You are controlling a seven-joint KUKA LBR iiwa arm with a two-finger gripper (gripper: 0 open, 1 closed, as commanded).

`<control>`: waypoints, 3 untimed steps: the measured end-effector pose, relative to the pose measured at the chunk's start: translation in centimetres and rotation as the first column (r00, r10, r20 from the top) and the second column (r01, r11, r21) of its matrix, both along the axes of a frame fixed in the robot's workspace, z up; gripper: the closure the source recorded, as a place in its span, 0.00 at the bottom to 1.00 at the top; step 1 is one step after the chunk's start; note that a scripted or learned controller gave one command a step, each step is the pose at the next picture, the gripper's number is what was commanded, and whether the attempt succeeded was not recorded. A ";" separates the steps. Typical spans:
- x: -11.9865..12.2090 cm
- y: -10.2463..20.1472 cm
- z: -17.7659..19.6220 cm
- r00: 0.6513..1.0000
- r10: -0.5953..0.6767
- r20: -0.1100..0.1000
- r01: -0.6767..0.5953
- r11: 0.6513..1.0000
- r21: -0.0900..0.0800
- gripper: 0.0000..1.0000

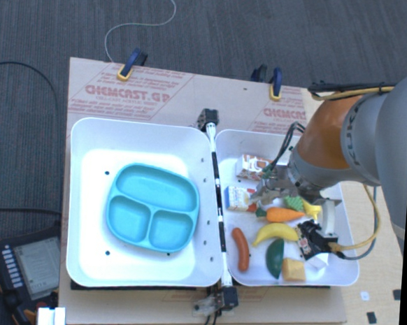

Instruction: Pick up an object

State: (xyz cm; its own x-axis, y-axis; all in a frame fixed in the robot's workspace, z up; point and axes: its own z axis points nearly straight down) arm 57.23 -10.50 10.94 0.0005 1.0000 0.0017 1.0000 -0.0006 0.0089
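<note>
The right bin [345, 275] holds several toy foods: a red sausage [240, 248], a yellow banana [276, 233], an orange carrot [283, 215], a dark green piece [274, 257], a tan block [294, 270] and two small printed packets [251, 165] [239, 197]. My gripper [270, 189] is down in this bin. It sits just above the carrot, between the packets and a small green piece [295, 203]. The orange-banded wrist [326, 136] hides the bin's far right part.
The left bin [92, 149] holds a blue three-compartment plate [152, 207]. A metal clamp rail [216, 187] runs between the bins. A black cable clip [310, 238] hangs beside the banana. Blue clamps [131, 63] [275, 83] grip the board's far edge.
</note>
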 end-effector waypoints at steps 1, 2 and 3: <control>-0.1 0.0 -0.1 1.000 0.000 -0.003 0.000 1.000 0.001 0.00; 0.0 0.1 0.8 1.000 0.001 -0.004 -0.001 1.000 0.003 1.00; -0.1 0.1 0.8 1.000 0.001 -0.006 -0.001 1.000 0.003 0.00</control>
State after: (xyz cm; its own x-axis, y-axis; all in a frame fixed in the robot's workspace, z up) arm 57.17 -10.38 11.70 -0.0004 1.0000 0.0047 1.0000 0.0004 0.0034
